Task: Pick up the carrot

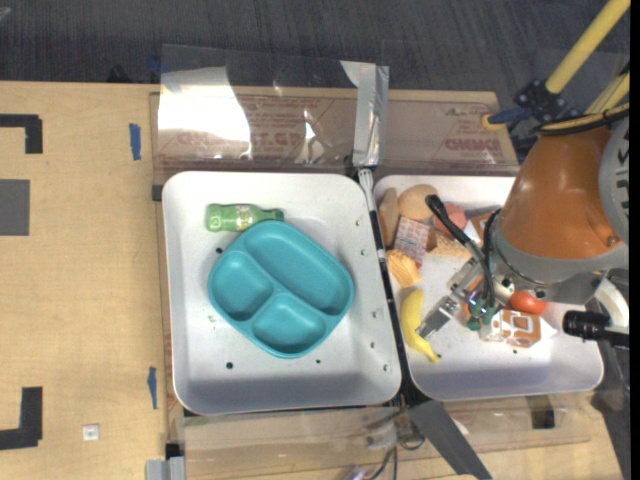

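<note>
My gripper [450,304] hangs low inside the right bin [560,373], near its middle and just right of a yellow banana [415,325]. A small orange sliver [468,312] shows right against the gripper's body; I cannot tell if it is the carrot. An orange-red rounded piece [526,302] lies just under the arm's wrist, partly hidden. The arm's orange band [555,203] covers much of the bin's right half.
The right bin also holds bread-coloured food [415,203], a printed packet [411,236] and a pizza-like piece [517,328]. The left bin [190,368] carries a teal divided plate [281,286] and a green bottle [240,216]. Cardboard with clear tape stands behind both bins.
</note>
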### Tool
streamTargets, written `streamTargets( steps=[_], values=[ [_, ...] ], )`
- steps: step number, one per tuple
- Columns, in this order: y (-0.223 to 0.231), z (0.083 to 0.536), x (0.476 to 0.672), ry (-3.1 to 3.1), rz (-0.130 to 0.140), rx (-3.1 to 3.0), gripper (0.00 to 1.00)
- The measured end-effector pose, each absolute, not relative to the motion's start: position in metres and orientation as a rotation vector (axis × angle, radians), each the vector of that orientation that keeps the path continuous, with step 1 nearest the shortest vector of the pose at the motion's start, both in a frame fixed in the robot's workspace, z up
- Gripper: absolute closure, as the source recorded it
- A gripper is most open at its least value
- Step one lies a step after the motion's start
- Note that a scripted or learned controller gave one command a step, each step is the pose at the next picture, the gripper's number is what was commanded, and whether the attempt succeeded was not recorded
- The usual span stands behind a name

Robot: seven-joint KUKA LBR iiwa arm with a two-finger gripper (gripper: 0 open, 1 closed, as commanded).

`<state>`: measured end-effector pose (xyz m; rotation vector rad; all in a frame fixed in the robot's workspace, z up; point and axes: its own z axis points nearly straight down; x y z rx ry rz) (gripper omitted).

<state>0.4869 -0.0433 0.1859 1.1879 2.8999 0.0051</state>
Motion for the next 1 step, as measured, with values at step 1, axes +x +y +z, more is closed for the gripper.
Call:
streamTargets(
  steps=[1],
  values=[
    [-0.0972,0.1621,0.5396,2.824,-0.001,1.368,0.0]
  ],
)
